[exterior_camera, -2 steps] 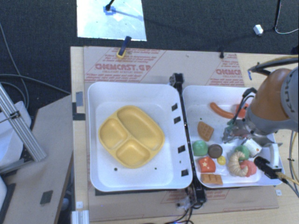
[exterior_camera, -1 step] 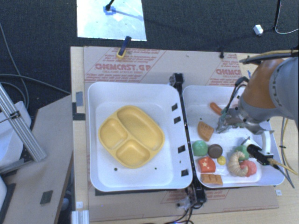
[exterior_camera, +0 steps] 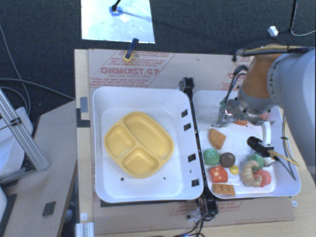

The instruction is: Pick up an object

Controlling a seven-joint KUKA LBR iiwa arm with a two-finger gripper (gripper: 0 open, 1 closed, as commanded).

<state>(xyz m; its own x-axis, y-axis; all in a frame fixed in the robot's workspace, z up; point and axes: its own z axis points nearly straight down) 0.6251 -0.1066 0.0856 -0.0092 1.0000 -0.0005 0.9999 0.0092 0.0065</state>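
Gripper low in right bin, grip state unclear, orange wedge just below it

Two white bins; one yellow tray; several toy foods

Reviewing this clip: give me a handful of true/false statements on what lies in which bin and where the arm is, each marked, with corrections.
1. The yellow divided tray lies in the left bin. True.
2. The small toy foods are in the left bin with that tray. False: the green ball, brown ball and orange wedge lie in the right bin.
3. The gripper is over the far end of the right bin. True.
4. The green ball sits between the gripper's fingers. False: it rests on the bin floor, apart from the gripper.
5. The yellow tray has three compartments. True.
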